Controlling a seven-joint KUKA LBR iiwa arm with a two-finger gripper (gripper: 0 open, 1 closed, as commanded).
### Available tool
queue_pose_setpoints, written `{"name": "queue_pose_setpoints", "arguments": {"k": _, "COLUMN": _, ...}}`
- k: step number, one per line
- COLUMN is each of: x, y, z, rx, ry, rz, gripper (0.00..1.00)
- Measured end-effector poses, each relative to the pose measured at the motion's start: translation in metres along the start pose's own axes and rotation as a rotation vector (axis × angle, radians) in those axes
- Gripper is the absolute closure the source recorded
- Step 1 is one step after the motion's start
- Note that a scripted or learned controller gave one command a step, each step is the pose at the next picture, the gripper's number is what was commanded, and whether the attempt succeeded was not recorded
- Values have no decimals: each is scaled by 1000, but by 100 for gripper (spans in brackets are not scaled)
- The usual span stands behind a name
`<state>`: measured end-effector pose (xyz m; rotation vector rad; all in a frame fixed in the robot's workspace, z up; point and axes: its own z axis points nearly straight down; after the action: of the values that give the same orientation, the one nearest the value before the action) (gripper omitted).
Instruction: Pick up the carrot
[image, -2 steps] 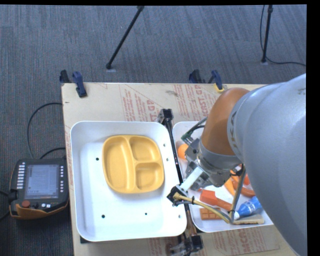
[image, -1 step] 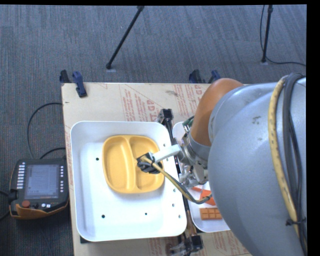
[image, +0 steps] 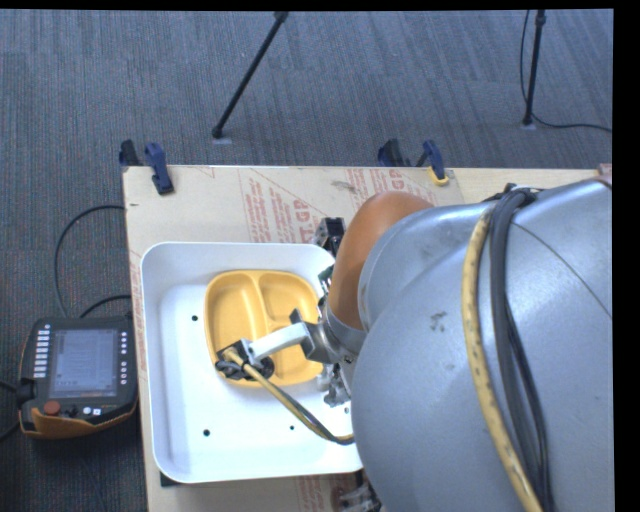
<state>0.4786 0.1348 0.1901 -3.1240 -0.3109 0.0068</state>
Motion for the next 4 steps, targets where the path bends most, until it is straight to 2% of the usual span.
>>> {"name": "queue_pose_setpoints", "arguments": {"k": 1, "x": 0, "y": 1, "z": 0, "rx": -1, "ry": 1, "rz": 2, "gripper": 0}}
{"name": "queue_pose_setpoints", "arguments": {"k": 2, "x": -7, "y": 19, "z": 103, "rx": 7, "ry": 1, "rz": -118, "gripper": 0}}
{"name": "queue_pose_setpoints", "arguments": {"k": 3, "x": -8, "y": 20, "z": 94, "rx": 5, "ry": -5, "rz": -123, "gripper": 100}}
{"name": "queue_pose_setpoints", "arguments": {"k": 4, "x": 6, "y": -48, "z": 57, "rx": 0, "ry": 1, "rz": -77, "gripper": 100}}
